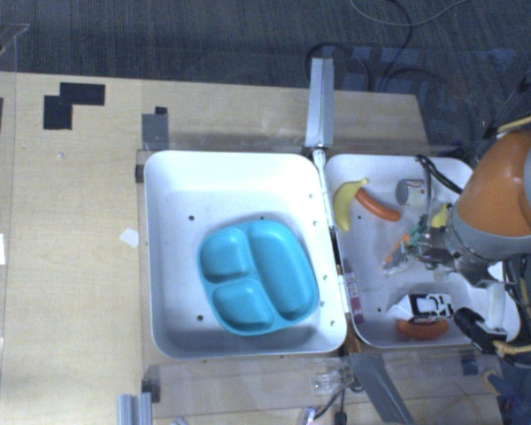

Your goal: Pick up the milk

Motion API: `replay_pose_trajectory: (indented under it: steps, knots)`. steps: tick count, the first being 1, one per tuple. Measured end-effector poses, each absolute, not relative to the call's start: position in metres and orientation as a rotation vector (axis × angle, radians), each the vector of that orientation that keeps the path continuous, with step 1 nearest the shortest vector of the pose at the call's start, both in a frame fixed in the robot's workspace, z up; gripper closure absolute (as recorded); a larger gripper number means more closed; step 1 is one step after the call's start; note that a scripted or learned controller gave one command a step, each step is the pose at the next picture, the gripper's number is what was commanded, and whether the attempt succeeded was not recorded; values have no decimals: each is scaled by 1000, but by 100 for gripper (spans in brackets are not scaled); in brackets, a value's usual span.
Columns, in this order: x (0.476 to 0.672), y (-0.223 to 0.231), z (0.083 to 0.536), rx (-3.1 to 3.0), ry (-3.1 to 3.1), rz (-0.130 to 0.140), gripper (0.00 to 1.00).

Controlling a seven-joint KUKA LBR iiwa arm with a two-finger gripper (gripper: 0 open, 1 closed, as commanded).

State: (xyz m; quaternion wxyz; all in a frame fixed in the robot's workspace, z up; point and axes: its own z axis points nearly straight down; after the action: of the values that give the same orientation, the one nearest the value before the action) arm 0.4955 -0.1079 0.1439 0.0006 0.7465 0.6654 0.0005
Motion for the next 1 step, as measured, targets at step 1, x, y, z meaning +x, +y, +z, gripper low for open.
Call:
replay_pose_trajectory:
  steps: [1]
  knots:
    - [498,-108,155,2339,2090,7,100]
